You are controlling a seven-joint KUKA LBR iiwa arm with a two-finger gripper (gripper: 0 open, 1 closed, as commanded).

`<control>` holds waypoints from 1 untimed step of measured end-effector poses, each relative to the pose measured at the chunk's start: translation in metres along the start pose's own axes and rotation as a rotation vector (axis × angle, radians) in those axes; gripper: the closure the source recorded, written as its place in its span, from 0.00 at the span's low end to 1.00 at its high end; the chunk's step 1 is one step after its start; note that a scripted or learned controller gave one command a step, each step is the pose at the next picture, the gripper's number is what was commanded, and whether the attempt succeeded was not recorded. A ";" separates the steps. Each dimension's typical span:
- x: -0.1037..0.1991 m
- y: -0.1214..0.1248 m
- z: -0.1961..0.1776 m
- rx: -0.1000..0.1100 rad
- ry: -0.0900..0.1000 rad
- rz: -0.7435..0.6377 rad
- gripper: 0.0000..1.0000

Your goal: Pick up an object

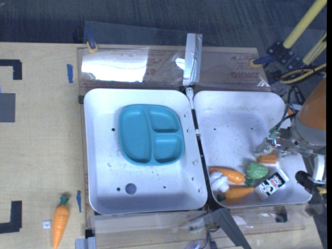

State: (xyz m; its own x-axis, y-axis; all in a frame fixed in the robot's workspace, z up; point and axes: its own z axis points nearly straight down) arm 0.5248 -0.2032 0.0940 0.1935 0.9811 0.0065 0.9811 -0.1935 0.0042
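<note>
Toy vegetables huddle in the near corner of the right bin (233, 108): an orange carrot (229, 175), a second carrot (239, 192), a green leafy piece (256, 170) and a small black-and-white carton (272, 183), all touching or nearly so. That crowding is the risk: a descent could nudge neighbours, or a rounded carrot could slip aside. The gripper (271, 150) hangs just above the green piece, near the bin's right wall; how its jaws stand I cannot tell, and nothing visibly sits in it
</note>
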 end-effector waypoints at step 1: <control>0.091 -0.020 0.007 -0.003 -0.004 -0.094 1.00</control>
State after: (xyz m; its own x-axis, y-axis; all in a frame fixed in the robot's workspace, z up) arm 0.5229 -0.1098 0.0876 0.1003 0.9950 0.0015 0.9949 -0.1003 0.0078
